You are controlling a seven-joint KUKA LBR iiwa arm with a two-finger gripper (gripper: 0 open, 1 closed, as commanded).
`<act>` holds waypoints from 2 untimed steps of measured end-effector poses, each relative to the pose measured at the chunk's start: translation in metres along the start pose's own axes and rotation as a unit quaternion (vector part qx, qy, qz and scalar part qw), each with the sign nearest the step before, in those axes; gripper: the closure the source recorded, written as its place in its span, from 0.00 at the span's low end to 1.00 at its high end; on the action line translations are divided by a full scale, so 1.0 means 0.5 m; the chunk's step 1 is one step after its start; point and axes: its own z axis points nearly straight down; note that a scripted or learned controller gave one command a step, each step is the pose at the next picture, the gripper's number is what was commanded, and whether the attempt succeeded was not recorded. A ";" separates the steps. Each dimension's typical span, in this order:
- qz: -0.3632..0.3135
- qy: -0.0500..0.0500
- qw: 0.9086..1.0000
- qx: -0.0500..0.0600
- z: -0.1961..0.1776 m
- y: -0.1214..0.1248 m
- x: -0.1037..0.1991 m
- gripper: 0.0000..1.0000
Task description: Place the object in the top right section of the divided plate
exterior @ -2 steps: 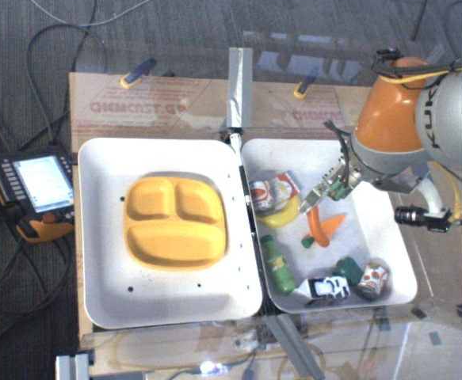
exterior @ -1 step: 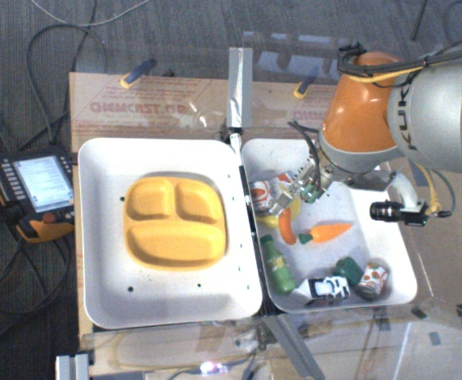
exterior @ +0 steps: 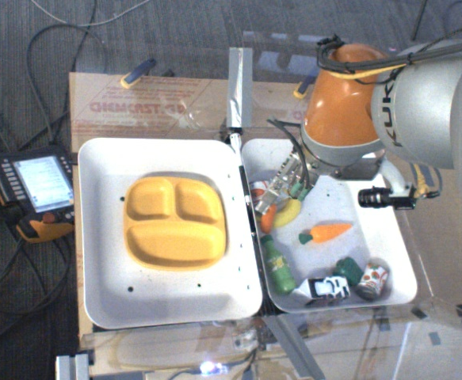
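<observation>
A yellow divided plate (exterior: 175,220) lies in the left bin (exterior: 104,291), with two small sections at its far side and one long section nearer me. My gripper (exterior: 272,192) hangs low in the right bin (exterior: 397,267), close to its left wall. Just below the gripper lie a yellow banana (exterior: 289,210) and a small orange-red piece (exterior: 267,219); whether the gripper touches either is unclear. The grey arm with its orange band (exterior: 343,101) covers the bin's far part.
The right bin also holds a toy carrot (exterior: 327,232), a green bottle (exterior: 277,264), a black-and-white toy (exterior: 328,287), a dark green piece (exterior: 349,269) and a round patterned piece (exterior: 374,278). A tablet (exterior: 36,182) sits left of the bench.
</observation>
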 end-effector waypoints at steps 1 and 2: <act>-0.062 0.000 0.998 0.000 0.012 0.157 0.100 1.00; 0.133 0.002 0.991 0.002 0.151 0.144 0.273 1.00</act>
